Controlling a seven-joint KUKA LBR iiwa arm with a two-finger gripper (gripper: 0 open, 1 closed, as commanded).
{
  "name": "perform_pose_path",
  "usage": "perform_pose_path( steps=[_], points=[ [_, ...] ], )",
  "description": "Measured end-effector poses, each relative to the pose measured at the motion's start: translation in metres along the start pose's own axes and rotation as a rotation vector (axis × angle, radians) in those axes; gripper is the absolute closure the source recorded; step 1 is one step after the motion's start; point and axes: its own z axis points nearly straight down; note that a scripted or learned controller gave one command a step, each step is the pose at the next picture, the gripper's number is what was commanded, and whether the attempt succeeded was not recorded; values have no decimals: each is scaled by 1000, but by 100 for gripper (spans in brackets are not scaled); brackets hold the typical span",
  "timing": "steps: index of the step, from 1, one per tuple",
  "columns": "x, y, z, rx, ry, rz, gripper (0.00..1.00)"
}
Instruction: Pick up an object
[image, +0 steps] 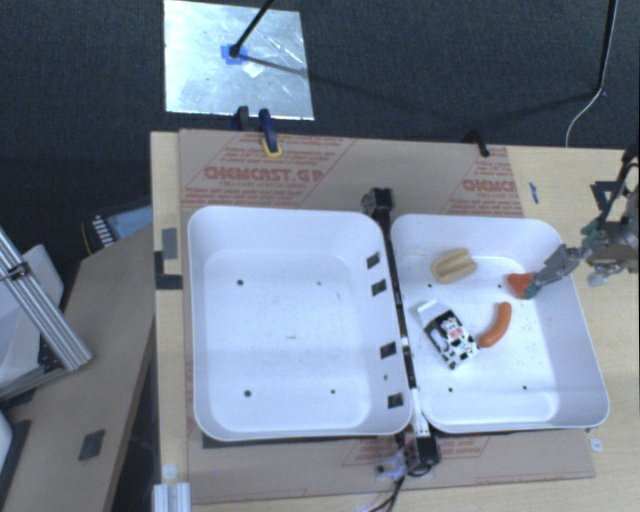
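Seemingly the gripper (530, 288), reaching in from the right, sits at a small red-orange piece (517, 283) near the right bin's (570, 400) far right wall, though whether it is clenched or released I cannot tell; a good pick needs that piece centred before lifting. Nearby lie a tan ridged bun-like block (452, 265), a smooth curved orange sausage shape (495, 325) and a black-and-white printed packet (450, 337), all on glossy white plastic.

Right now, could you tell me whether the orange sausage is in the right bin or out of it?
In. The orange sausage lies flat on the right bin's floor, beside the black-and-white box.
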Motion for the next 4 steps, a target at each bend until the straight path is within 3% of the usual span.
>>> perform_pose_path(
  steps=[1,2,3,4],
  points=[
    [-1,10,114,8,3,1,0],
    [12,50,185,1,1,-4,0],
    [102,82,169,-3,4,-10,0],
    [176,47,75,-7,4,-9,0]
  ],
)
